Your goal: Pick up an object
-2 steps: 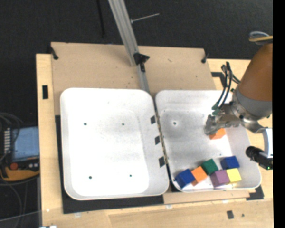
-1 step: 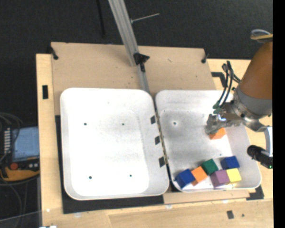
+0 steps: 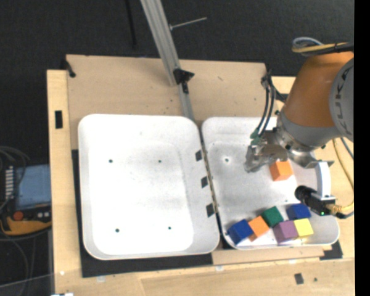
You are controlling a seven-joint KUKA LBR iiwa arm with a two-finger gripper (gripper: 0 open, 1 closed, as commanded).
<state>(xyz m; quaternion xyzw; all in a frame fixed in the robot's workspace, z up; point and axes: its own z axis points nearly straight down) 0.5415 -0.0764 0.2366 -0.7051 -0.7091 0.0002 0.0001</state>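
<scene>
One fixed overhead camera, slanting onto both bins (image 3: 142,125).

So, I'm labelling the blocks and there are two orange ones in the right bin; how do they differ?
The upper orange block lies alone near the gripper, out in the right bin; the lower orange block sits in the cluster at the bin's near edge, pressed between a blue block and a green block. Both look alike in colour, shape and size.

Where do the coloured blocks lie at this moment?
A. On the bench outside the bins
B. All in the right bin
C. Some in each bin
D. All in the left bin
B. The clustered blocks sit along the near edge of the right bin, and one orange block lies beside the gripper.
</scene>
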